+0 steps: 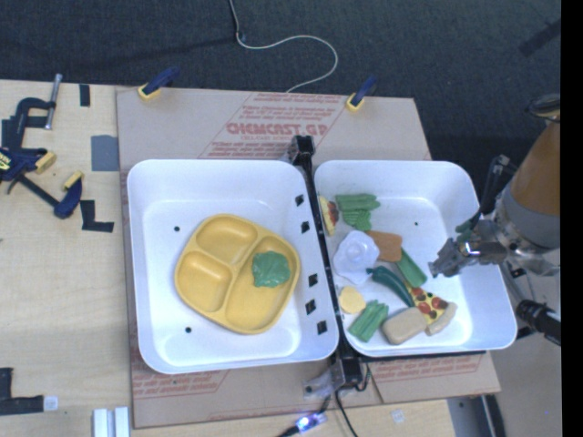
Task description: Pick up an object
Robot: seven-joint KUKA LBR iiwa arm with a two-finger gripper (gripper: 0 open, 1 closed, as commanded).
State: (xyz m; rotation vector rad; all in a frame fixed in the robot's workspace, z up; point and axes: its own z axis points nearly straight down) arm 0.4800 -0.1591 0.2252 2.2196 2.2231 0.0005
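The right bin (453,182) holds a pile of toy food: green beans (355,208), a white crumpled piece (353,255), a brown slab (386,244), a dark green pepper (392,282), a yellow disc (351,299), a green piece (368,320), a bread-like piece (406,325) and a pizza slice (439,312). My gripper (452,260) hangs over the right side of this bin, just right of the pile, with nothing visibly between its fingers. In the left bin (146,244) lies a yellow divided plate (219,280) with a green broccoli-like piece (271,269) on it.
The bins stand on a cardboard sheet (273,121) held by blue-yellow clamps (157,83). More clamps (27,157) lie on the wooden bench at the left. A white cable (291,44) loops behind the bins.
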